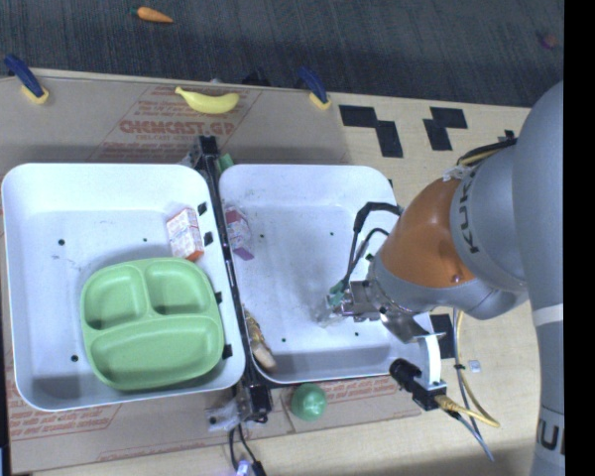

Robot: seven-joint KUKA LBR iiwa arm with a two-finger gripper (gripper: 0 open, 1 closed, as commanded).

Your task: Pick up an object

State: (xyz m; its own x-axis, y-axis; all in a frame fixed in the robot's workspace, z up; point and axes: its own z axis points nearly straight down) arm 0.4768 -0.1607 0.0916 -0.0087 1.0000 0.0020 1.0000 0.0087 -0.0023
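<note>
Gripper is low in the right bin, near its front right part; I can't tell its state from this angle, and nothing shows in it. No target is named, so candidates: a small clear wrapped packet at the right bin's left wall, and a brownish item at its front left corner, too small to identify. Left bin holds a green compartment tray and a small red-and-white carton just behind it. The packet is my pick: probably light, soft and crinkly, and likely slippery on film, so pinch across its narrow width at the middle, not the loose end. It sits close to the wall, so finger clearance looks tight. The tray is stiff but wide; only a rim grab would work. A banana and green ball lie outside the bins.
</note>
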